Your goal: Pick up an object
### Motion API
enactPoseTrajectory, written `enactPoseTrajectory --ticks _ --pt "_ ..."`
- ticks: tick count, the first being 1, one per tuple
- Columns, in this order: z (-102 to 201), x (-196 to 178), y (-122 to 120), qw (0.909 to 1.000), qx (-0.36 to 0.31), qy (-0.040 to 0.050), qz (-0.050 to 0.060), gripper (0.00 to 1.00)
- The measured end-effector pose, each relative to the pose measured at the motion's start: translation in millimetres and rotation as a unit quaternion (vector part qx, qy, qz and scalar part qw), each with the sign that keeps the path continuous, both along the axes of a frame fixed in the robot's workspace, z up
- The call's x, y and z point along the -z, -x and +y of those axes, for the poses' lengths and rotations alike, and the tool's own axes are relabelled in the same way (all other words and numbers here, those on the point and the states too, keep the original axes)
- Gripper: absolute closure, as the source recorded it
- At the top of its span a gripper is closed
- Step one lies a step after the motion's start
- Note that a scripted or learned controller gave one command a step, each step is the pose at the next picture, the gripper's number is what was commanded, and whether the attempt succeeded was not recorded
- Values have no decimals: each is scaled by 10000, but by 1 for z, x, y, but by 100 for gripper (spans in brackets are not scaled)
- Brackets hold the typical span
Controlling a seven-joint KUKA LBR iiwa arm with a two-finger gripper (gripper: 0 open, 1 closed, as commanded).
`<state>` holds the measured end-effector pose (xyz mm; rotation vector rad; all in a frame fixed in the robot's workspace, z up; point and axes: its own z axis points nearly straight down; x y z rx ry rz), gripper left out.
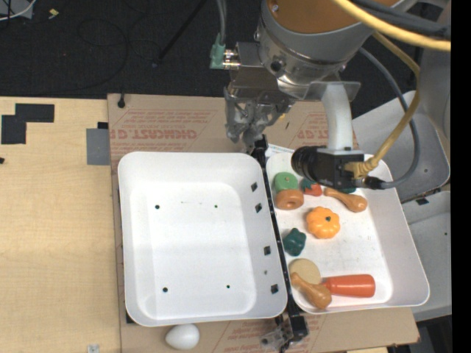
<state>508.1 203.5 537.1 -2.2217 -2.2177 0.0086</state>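
Pincer (250, 127) hangs over brown cardboard (169, 127) behind two white bins (132, 197).

A light wooden table (51, 219) carries a brown cardboard sheet (169, 127) printed with reversed red lettering. Black rectangular patches (26, 120) sit at nine o'clock, a grey square (96, 145) beside them. A small white egg-shaped object (182, 336) lies at six o'clock. Black cables (110, 28) cross the dark floor (88, 65) at eleven o'clock.

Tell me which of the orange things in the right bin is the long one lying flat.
The carrot, lying along the near edge of the right bin. The pumpkin is round and ribbed; the doughnut is a small ring.
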Motion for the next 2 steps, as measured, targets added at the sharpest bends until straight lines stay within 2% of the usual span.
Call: enactPoseTrajectory --ticks 1,2 --pt "-20 2 -98 10000 10 8 -15 100" --pt "-107 37 -73 10000 31 8 15 100"
